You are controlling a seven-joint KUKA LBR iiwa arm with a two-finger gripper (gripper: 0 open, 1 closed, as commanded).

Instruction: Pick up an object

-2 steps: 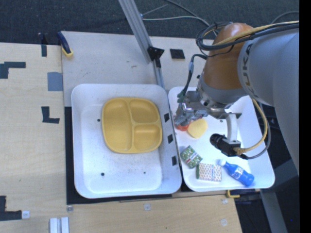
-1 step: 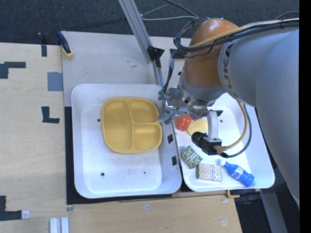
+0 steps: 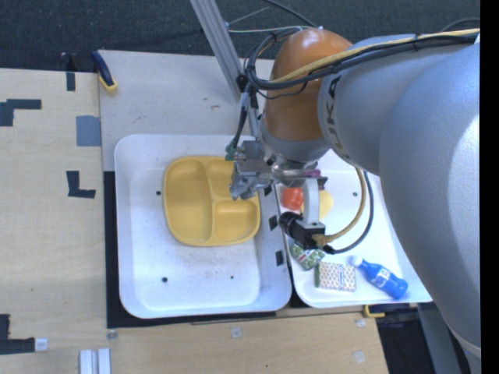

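A yellow divided plate (image 3: pixel 204 201) lies in the left white bin (image 3: pixel 148 287). My gripper (image 3: pixel 245 184) hangs at the plate's right rim, under the orange band of the wrist (image 3: pixel 300 76). Its tip overlaps the plate's edge, and whether it touches the plate is unclear. In the right bin (image 3: pixel 405 291) lie a red-orange object (image 3: pixel 292 199), a yellow object (image 3: pixel 323 202), a green-wrapped item (image 3: pixel 306 255), a patterned packet (image 3: pixel 336 276) and a blue bottle (image 3: pixel 382 277). The arm hides much of the right bin.
The large grey arm covers the view's right side. A metal pole (image 3: pixel 212 29) slants up behind the bins. A blue and yellow clamp (image 3: pixel 104 72) sits at the bench's back left. Wooden benchtop with dark tape marks lies to the left.
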